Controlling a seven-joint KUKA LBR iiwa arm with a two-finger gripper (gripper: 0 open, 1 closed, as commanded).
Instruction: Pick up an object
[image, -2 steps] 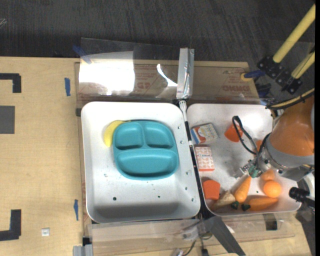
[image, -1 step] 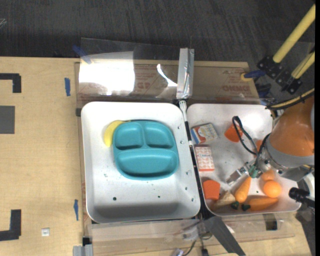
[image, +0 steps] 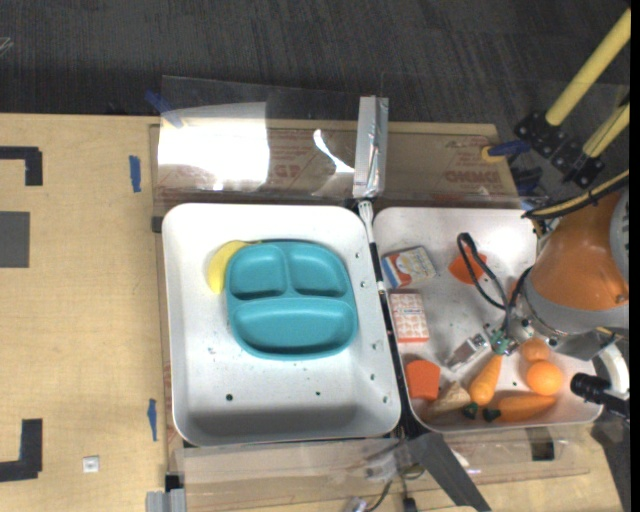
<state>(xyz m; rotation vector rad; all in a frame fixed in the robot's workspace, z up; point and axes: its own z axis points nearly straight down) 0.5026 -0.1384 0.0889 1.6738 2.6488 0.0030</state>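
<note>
The arm reaches into the right bin (image: 440, 222) from the right, and the tool (image: 497, 342) sits low among the clutter at that bin's near end, just above a toy carrot (image: 487, 378). I cannot tell the state of the tool, since the orange band and wrist cover most of it.

The carrot is the likeliest target: it lies tilted, thick end up toward the tool, touching a second carrot (image: 522, 406) that lies flat along the near wall, with a small orange ball (image: 544, 379) just beside both. These look like hollow plastic toys, so probably light, stiff and smooth. A tapered round body may squirt out of a pinch, so a hold across the thick middle seems safest. The ball would roll away easily.

An orange block (image: 423, 379) sits near the divider, with two small cartons (image: 408, 318) lying flat further back; flat cartons give little edge to grip.

In the left bin (image: 190, 300) a teal divided plate (image: 290, 297) hides most of a yellow thing (image: 219, 264) behind it. The right bin's far right side is hidden under the arm
</note>
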